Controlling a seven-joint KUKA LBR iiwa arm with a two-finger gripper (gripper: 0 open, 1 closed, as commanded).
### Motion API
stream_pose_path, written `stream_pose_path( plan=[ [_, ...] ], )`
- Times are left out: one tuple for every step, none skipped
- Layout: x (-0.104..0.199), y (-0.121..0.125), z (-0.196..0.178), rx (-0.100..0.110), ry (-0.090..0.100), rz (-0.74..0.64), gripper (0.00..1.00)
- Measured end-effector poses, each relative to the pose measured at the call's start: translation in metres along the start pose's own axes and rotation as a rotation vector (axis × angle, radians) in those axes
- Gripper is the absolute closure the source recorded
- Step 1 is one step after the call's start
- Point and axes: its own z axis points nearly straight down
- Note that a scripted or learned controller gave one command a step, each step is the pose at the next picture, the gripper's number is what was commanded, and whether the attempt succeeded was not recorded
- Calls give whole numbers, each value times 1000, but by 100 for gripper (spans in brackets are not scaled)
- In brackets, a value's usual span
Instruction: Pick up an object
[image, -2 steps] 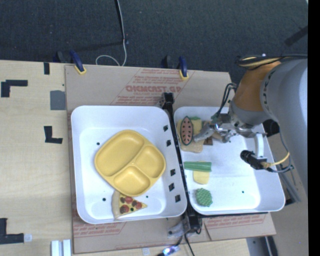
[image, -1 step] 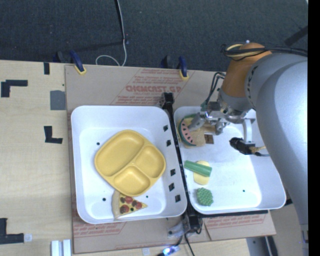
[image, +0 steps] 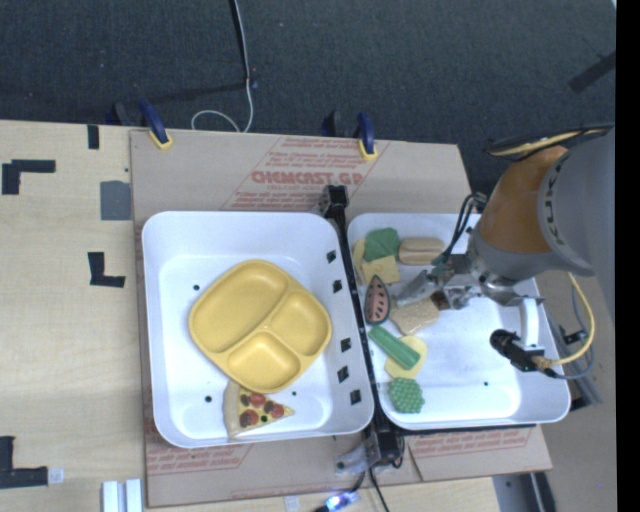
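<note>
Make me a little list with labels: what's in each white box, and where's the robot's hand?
left bin: yellow divided plate; pizza slice toy beside it, toward the near rim
right bin: toy foods along its left side, among them a watermelon slice and a green piece
gripper: over the right bin, among the toy foods
grip: cannot tell

Robot lab — two white bins (image: 160, 300) clamped onto a cardboard sheet (image: 300, 175) on a bench (image: 60, 300), toy food (image: 385, 255) as test props, loose cables (image: 240, 60), industrial arm (image: 540, 210) reaching in — no home furnishings.
</note>
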Motion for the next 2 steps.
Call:
stream_pose_path(
  plan=[
    [-28,68,3,1,-1,-8,0],
    [23,90,9,16,-1,-10,0]
  ],
)
